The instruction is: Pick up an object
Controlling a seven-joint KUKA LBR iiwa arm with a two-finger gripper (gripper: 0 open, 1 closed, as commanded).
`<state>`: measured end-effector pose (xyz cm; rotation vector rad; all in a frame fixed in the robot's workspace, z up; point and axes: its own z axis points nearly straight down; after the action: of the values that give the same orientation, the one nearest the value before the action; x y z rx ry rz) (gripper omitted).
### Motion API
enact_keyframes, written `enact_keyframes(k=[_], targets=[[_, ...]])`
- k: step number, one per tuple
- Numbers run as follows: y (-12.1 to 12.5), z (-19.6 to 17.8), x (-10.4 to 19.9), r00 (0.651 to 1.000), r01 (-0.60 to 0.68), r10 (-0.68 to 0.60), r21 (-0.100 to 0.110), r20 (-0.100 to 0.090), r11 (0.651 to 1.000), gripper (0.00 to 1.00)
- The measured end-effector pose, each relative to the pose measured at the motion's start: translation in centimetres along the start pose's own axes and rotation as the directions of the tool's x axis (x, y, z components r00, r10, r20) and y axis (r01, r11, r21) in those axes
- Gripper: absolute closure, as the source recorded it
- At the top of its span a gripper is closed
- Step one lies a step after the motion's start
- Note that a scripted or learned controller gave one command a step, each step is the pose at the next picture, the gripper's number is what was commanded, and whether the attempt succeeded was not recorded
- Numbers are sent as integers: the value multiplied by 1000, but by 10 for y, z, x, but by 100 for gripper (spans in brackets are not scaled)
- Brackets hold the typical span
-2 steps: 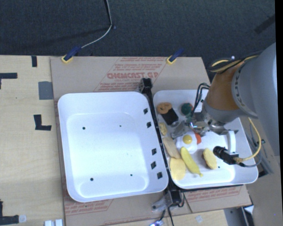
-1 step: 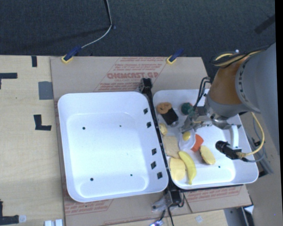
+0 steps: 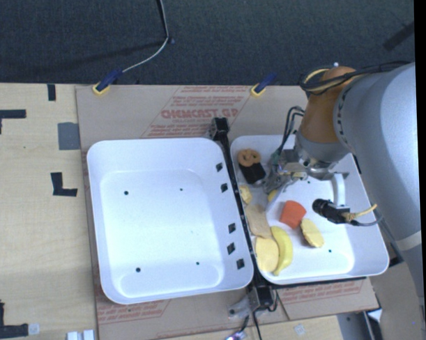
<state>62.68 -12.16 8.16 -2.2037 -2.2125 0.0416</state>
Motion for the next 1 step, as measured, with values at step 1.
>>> enact_keyframes(k=[1], targets=[[29, -2, 19, 1000, -1, 1, -29, -5, 1000, 100]])
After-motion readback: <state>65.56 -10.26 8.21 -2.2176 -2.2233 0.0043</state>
